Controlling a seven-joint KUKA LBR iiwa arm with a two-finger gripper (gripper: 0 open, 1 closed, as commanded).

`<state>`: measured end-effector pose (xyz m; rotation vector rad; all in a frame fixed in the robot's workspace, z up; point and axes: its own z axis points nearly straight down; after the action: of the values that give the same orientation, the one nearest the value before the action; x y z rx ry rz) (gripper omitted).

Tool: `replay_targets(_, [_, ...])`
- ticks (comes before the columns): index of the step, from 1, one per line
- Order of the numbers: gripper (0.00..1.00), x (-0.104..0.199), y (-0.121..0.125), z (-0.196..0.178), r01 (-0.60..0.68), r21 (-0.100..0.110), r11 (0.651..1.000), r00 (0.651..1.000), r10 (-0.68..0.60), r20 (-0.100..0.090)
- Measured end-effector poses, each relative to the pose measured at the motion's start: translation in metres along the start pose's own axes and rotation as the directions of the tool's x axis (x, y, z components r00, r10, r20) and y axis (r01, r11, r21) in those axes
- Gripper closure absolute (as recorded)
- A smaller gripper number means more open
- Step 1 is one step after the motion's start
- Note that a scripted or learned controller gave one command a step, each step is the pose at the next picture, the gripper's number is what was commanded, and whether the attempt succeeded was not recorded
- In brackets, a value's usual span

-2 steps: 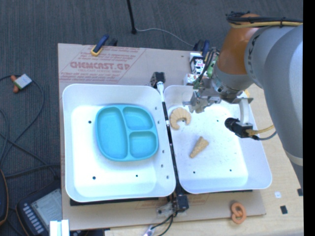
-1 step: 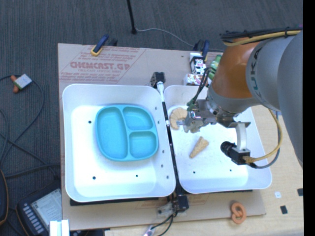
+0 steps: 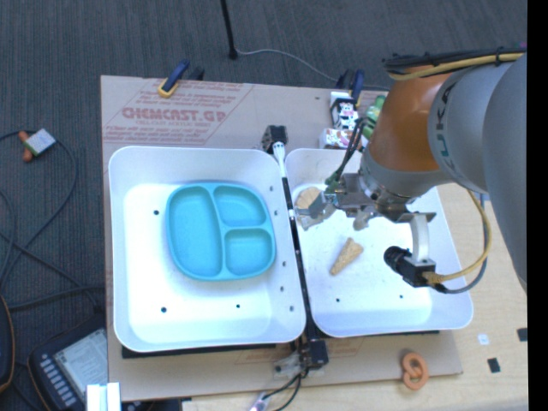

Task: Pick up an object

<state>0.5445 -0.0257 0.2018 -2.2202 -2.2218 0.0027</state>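
The blue divided tray (image 3: pixel 220 231) takes up the middle of the left bin (image 3: pixel 128 315), leaving only bare white strips between it and that bin's walls. Right of the tray, across the ridge where the bins meet, the grey and orange arm (image 3: pixel 419 135) hangs over the upper half of the right bin (image 3: pixel 454 315). A small cone (image 3: pixel 346 255) lies on that bin's floor right of the tray, with bare white floor below it and toward the near wall.
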Motion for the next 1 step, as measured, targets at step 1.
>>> replay_targets(1, [0.00, -0.0632, -0.0318, 0.0179, -0.002, 0.000, 1.000, 1.000, 0.002, 0.001])
